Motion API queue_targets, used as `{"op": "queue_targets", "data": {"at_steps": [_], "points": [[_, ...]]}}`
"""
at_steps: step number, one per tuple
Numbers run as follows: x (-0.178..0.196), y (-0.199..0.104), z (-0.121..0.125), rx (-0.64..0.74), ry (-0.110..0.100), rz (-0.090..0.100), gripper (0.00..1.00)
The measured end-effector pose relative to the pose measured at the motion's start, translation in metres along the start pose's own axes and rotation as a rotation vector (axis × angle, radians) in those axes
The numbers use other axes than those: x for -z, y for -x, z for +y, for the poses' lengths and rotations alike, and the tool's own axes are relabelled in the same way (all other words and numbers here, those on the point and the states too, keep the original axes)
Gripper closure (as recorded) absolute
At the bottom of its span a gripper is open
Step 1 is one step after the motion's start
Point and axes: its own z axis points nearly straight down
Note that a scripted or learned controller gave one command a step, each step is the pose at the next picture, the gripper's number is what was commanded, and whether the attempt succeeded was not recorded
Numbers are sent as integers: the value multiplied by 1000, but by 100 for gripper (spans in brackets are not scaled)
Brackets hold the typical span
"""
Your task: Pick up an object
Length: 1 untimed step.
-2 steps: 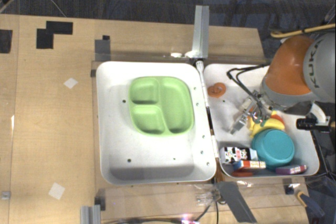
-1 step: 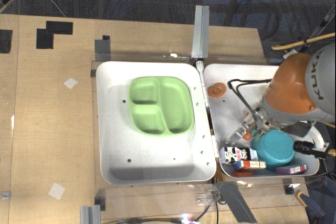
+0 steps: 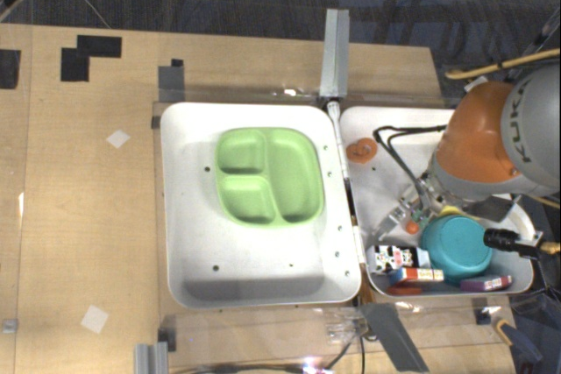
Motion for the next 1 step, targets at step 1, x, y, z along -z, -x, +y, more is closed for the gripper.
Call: {"op": "queue_targets", "data": {"at_steps": [1], "points": [[40, 110, 10, 109, -2, 1, 0]]}}
